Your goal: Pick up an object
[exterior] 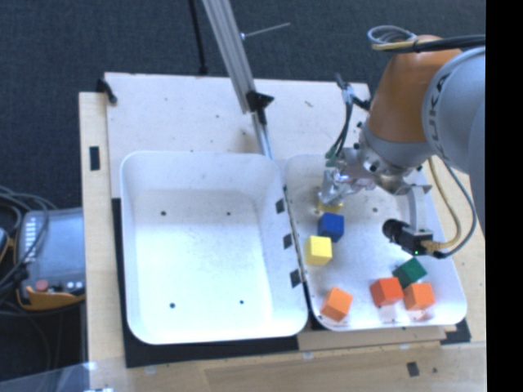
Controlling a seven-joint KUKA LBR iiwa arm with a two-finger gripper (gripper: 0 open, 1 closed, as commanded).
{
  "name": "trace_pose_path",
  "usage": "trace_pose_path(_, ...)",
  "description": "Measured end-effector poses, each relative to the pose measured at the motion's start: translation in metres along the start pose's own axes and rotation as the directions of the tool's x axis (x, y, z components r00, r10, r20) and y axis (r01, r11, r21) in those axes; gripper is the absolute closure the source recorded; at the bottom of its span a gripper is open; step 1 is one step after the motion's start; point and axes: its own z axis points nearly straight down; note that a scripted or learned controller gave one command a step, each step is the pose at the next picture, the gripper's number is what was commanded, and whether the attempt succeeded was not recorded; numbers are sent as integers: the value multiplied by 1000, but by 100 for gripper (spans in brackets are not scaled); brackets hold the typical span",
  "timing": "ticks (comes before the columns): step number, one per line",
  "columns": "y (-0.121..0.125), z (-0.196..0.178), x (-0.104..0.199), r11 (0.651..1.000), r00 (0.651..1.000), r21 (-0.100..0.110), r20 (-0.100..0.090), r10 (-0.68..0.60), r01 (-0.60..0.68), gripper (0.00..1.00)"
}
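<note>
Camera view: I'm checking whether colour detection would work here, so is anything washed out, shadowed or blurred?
Camera view: the white bins are bright, their rims nearly blown out; the blue block lies in shadow under the hand, which looks soft; the yellow block and orange blocks read clearly.

3 orange blocks (387,291), 1 blue (331,224), 1 yellow (319,250), 1 green (410,271), 2 bins (147,170).
</note>
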Motion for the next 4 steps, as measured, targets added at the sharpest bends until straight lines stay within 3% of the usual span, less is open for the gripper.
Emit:
trace_pose_path(3,76,-3,146,1000,1000,-1,-2,0,0,100)
trace_pose_path(4,75,-2,143,1000,1000,3,2,0,0,0)
